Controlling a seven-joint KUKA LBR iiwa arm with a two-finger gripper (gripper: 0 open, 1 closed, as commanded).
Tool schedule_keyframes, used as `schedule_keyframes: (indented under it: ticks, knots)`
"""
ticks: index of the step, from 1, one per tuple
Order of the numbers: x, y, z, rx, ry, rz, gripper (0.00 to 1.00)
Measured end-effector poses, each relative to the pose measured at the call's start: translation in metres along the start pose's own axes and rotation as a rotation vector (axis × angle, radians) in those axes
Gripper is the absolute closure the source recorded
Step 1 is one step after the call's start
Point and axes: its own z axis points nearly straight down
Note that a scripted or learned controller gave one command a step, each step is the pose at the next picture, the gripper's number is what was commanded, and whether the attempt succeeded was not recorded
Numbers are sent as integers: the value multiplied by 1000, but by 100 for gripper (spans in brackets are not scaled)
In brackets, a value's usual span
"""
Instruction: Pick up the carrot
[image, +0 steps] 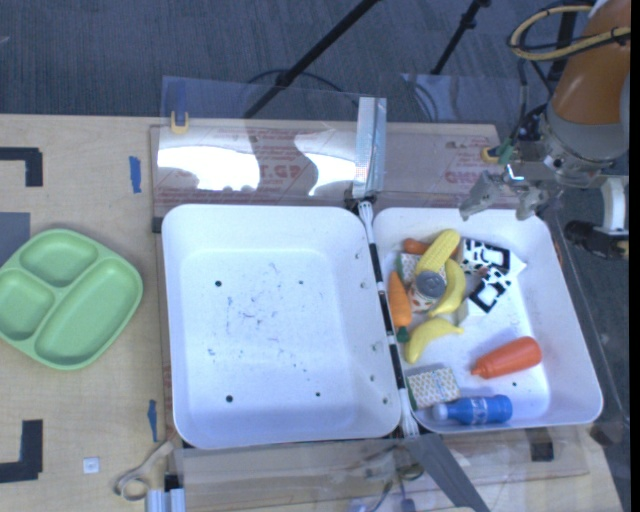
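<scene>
Sweeping across from the left, a green divided plate (68, 298) sits out on the bench, then comes the left bin (190, 235), and none of it matters to this job. The action is all in the right bin (570, 360). Hard against its left wall lies a slim orange piece (399, 300), beside a corn cob (437, 254) and bananas (445, 305); further right, near the front, rests the carrot (507, 358), fat and orange, lying tilted with open floor around it. A blue bottle (473, 410) lies just in front of it. Up at the back right corner hovers the gripper (505, 196), well apart from the carrot, its two fingers spread apart and nothing between them. The smart play, by the look of it: travel forward over the bin, square the fingers across the carrot's narrow width, then drop straight down at its middle, staying clear of the bottle.
</scene>
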Motion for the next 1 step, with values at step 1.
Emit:
schedule_keyframes:
  ticks: [1]
  knots:
    - [26,-55,121,-1,0,72,0]
